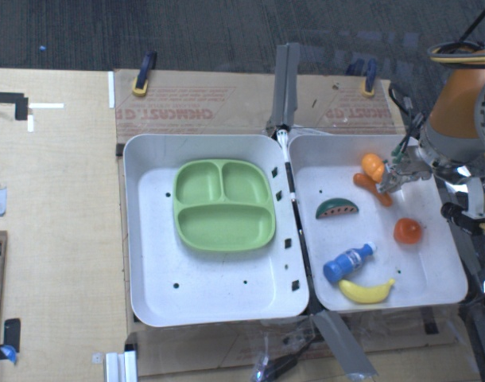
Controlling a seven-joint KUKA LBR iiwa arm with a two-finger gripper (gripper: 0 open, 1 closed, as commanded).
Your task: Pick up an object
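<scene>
A green divided plate (224,205) lay near the middle of the left bin (147,293). In the right bin (441,289), a watermelon slice (337,208) sat near the left wall, with a blue bottle (347,262) and a banana (366,290) toward the front edge. An orange fruit (373,165) and a carrot (372,189) lay toward the back edge, touching the gripper (391,179); whether its fingers gripped either could not be told. A tomato (408,230) rested near the right wall.
</scene>
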